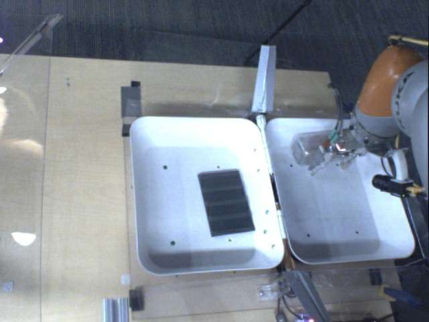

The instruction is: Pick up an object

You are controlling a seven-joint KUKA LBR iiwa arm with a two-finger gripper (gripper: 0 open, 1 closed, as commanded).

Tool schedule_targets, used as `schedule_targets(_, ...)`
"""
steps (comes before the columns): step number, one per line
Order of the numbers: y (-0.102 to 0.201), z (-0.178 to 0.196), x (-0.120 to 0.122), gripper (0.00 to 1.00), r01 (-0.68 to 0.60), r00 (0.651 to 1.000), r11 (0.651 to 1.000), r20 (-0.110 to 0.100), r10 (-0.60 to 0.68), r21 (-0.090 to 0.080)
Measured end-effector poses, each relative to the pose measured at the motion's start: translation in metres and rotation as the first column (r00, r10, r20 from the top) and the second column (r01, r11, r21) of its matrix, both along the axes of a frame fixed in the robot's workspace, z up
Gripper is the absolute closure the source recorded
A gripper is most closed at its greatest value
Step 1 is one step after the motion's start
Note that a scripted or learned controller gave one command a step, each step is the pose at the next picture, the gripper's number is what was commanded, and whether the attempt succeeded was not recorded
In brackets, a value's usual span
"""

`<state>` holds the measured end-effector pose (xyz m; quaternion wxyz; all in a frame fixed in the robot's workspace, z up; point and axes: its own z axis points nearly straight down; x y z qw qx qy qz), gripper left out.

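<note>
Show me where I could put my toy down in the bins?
Left bin: bare floor rings the dark ridged pad, widest on its left. Right bin: the near half is bare; its far end is crowded by the gripper.

A light wooden bench top (67, 200) spreads across most of the view, its grain pale and evenly lit. Beyond its far edge lies dark grey carpeted floor (167, 12) with a fine ribbed texture. A thin black cable (295, 9) runs slantwise over that carpet. A clear plastic sheet (27, 39) leans at the far left corner, catching soft glare. Bright patches of reflected light (23, 239) sit on the bench's left side.
</note>
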<state>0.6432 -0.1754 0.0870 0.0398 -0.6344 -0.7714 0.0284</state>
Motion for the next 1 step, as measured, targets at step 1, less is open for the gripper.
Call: schedule_targets(1, -0.0146, -0.0015, 0.0028, 0.0, -0.018, 1.0, 0.999, -0.01, 0.018, 0.026)
